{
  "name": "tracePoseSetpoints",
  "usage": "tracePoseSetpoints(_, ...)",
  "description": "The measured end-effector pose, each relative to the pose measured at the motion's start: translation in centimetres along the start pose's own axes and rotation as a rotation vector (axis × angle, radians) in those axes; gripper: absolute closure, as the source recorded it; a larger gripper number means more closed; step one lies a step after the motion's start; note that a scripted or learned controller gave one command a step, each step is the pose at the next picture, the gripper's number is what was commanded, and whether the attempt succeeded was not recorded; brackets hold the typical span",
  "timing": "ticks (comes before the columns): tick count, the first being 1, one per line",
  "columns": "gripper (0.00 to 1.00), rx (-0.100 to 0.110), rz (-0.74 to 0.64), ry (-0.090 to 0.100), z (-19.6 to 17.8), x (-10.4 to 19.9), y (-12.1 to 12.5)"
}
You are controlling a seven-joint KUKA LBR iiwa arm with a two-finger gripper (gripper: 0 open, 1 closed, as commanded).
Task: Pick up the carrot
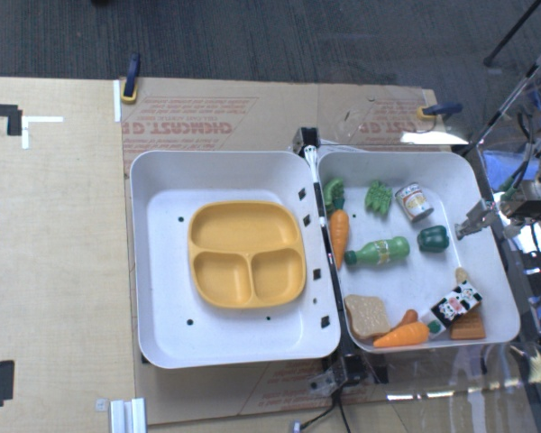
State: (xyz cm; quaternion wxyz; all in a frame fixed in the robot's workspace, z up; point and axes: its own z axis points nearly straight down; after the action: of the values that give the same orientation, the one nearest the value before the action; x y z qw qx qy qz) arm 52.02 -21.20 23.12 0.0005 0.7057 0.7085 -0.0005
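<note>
A: Before you run it, look at the right bin [476,180]. You have two orange vegetables in there. One carrot [339,233] stands along the bin's left wall, green top toward the far edge. A second carrot [403,335] lies at the near edge, touching the bread slice [368,315].

B: So which one will the program take?

A: You can't know from here, and either one is awkward. The carrot at the left wall sits right against the rim between the bins, so a finger could land on the wall instead of beside the carrot. The green bottle [380,253] lies just beside its tip and could get nudged or caught.

B: And the near one?

A: It's crowded by the bread and the small cow-print carton [456,304]; you'd risk a pinch on the wrong thing.

B: Where's the end effector?

A: At the bin's right edge, the end effector [473,223] is well apart from both carrots and holds nothing. I can't tell how wide it's set. The yellow tray [247,253] in the left bin [158,242] is out of the way.
</note>
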Motion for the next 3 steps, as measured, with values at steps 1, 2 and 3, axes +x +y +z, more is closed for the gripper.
tracePoseSetpoints(1,0.00,-0.004,-0.090,-0.004,-13.4,2.0,-1.0)
tracePoseSetpoints(2,0.00,-0.005,-0.309,-0.005,-19.8,4.7,4.9)
tracePoseSetpoints(3,1.00,-0.008,-0.312,-0.010,-20.8,4.7,5.1)
